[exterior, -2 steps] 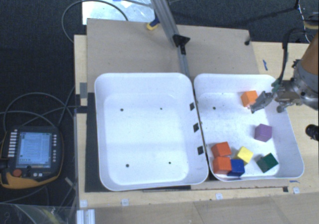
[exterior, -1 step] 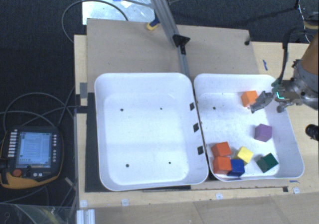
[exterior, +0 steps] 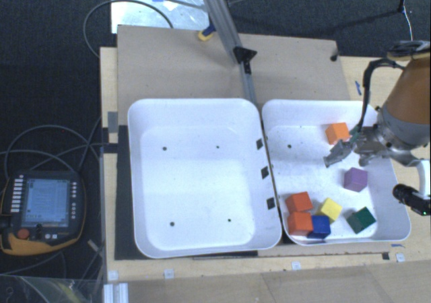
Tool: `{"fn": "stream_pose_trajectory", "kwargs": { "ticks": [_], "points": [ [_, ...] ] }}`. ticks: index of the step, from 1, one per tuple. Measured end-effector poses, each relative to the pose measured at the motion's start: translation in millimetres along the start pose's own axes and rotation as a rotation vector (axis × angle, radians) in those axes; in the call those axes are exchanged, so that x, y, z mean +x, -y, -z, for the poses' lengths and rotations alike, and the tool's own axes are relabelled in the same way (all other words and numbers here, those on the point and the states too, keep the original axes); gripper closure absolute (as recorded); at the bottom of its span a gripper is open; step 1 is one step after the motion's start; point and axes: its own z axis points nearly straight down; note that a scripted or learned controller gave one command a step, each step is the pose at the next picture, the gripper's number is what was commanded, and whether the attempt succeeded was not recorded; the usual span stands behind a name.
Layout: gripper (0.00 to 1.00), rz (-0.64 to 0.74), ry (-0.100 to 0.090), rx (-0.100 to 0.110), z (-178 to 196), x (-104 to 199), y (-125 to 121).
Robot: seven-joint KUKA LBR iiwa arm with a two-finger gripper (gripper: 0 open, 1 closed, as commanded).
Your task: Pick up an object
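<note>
Camera view, gripper (exterior: 339, 154) by orange cube (exterior: 337, 132)

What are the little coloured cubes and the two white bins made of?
The blocks, like the purple block and yellow block, look like painted wood or solid plastic: flat matte colour, crisp edges; I cannot tell which. The bins, left bin and right bin, look like thin moulded plastic: smooth, slightly glossy, rounded corners.

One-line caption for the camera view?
Gripper over the right bin, between orange block and purple block.
</note>
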Motion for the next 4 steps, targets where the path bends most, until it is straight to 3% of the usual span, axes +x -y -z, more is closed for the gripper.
{"fn": "stream_pose_trajectory", "kwargs": {
  "ticks": [2, 3, 4],
  "points": [
    [0.00, 0.000, 0.000, -0.002, -95, 0, 6],
    [1.00, 0.002, 0.002, -0.006, -82, 0, 5],
    [1.00, 0.001, 0.003, -0.009, -37, -7, 4]
  ]
}}
